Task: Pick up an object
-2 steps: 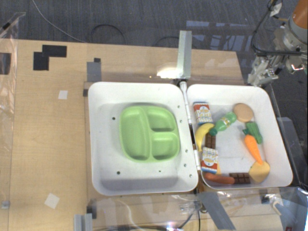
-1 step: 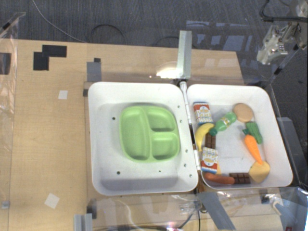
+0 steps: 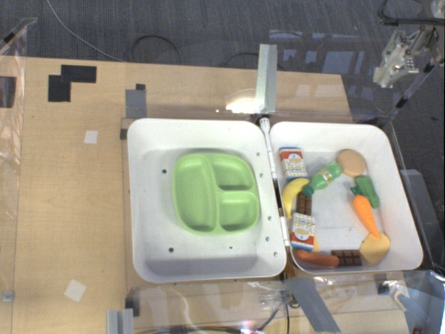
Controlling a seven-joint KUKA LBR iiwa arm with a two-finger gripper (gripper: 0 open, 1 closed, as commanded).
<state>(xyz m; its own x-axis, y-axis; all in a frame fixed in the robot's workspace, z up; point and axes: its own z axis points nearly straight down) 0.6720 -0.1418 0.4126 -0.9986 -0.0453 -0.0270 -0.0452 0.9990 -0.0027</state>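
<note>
The right bin (image 3: 389, 145) holds several toy foods. A small carton (image 3: 293, 163) lies at its upper left, with a yellow banana (image 3: 292, 195) and a brown chocolate bar (image 3: 304, 204) below it. A green bottle (image 3: 325, 180) lies tilted beside a beige round piece (image 3: 352, 161). An orange carrot (image 3: 366, 212) with green leaves points down toward a yellow fruit (image 3: 375, 248). Along the front wall lie a second carton (image 3: 302, 229), a red sausage (image 3: 317, 259) and another chocolate piece (image 3: 346, 257). My gripper (image 3: 400, 56) hangs at the upper right, beyond the bins and well away from every object.
The left bin (image 3: 146, 145) holds a green divided plate (image 3: 214, 192). A metal post (image 3: 267, 78) stands behind the seam between the bins. Clear panels rise at the bench's left side and right corner. Cables run near the front edge.
</note>
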